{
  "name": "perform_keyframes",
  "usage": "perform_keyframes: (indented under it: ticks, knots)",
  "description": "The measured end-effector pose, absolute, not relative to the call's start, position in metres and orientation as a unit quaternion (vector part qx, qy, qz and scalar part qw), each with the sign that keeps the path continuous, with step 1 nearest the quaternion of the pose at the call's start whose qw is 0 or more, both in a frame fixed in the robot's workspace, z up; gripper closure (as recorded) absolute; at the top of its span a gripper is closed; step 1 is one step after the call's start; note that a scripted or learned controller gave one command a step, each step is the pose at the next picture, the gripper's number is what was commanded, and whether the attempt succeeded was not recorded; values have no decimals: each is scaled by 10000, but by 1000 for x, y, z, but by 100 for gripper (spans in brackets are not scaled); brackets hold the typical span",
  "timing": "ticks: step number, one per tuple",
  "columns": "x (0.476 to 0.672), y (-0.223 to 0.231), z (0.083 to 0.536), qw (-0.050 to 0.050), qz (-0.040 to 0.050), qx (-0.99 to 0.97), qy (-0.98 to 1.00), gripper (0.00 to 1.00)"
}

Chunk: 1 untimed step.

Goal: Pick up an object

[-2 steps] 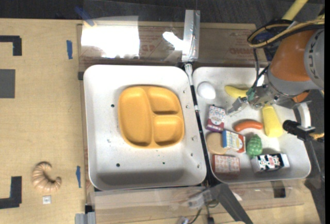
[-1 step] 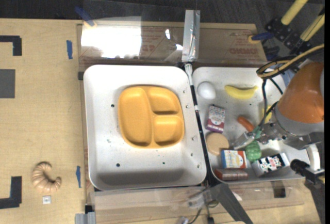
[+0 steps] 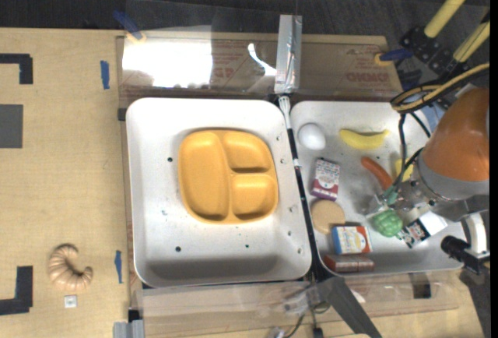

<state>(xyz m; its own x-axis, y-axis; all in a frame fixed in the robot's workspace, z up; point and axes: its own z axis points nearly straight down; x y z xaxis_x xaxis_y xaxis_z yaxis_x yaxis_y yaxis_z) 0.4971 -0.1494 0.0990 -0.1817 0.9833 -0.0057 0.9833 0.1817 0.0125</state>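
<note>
Faint red "OMRON"-like print on the cardboard (image 3: 366, 73) behind the right bin (image 3: 354, 112), mirrored.

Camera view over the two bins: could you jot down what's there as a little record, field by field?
left bin: holds a yellow divided tray
right bin: white egg, banana, purple carton, orange carrot, tan round piece, blue and orange box, green item
arm: grey with an orange band, reaching in from the right over the right bin
gripper: low, beside the green item; grasp cannot be told
bench, left side: croissant lying outside the bins
</note>
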Motion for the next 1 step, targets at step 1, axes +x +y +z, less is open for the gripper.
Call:
perform_keyframes:
  ticks: [1]
  knots:
    - [497, -149, 98, 55, 26, 6396, 7687, 0]
